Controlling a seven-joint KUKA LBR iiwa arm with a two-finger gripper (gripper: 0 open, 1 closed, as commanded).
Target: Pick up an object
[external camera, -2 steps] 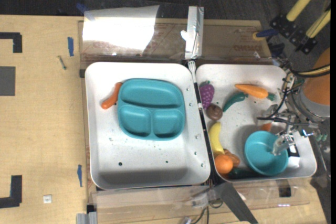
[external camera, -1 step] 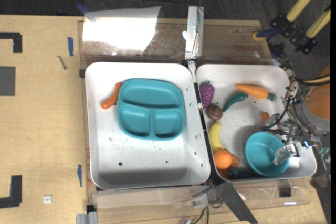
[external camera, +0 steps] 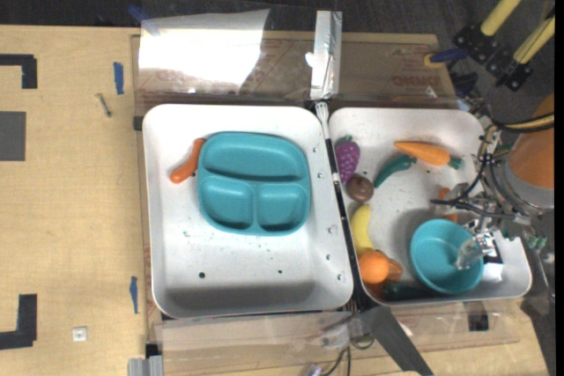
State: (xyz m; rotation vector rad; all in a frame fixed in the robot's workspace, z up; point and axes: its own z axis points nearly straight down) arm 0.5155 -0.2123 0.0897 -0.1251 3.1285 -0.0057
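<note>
At lower right, we see the end effector (external camera: pixel 473 244) over the round teal plastic bowl (external camera: pixel 445 255); its opening we cannot tell. We would descend squarely, straddling the rim before closing.

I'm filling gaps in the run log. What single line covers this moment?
pincer over teal bowl, right bin | carrot, banana, grapes untouched | teal tray in left bin
</note>
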